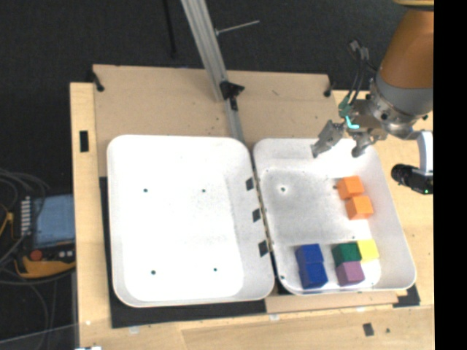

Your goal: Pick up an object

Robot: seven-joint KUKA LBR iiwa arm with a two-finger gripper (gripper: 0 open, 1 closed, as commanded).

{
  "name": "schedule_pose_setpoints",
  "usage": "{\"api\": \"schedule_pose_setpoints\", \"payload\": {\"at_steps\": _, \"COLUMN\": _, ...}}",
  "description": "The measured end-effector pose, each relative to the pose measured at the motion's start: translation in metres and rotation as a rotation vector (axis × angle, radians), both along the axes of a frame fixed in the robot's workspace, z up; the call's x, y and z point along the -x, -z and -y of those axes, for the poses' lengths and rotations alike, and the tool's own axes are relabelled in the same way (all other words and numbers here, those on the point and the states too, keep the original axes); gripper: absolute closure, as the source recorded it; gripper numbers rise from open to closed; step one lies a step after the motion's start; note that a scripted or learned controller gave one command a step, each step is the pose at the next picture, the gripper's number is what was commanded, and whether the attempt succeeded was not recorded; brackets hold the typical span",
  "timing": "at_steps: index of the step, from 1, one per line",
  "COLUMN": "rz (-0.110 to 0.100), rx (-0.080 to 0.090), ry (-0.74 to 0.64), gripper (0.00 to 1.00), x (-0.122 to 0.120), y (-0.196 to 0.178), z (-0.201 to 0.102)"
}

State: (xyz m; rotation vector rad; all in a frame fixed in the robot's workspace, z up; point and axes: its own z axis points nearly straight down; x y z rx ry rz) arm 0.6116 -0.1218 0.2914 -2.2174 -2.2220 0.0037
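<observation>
Overhead, a wooden table [182, 93] carries two white bins. Leftmost, one bin [124, 195] with nothing inside; right of it, another bin [292, 159] with blue [311, 265], green [346, 253], purple [351, 272], yellow [368, 249] and orange blocks [354, 197]. The tool [341, 141] hovers above its far edge, fingers spread wide, gripping nothing. Approach stage; next it must travel toward a block and descend.

Bare floor beside orange blocks [354, 197]
</observation>
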Motion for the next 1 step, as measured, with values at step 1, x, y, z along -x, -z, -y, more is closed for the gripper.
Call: {"api": "schedule_pose_setpoints", "payload": {"at_steps": 1, "rz": 0.005, "rx": 0.000, "ry": 0.000, "gripper": 0.00, "x": -0.0006, "y": -0.0024, "z": 0.0000}}
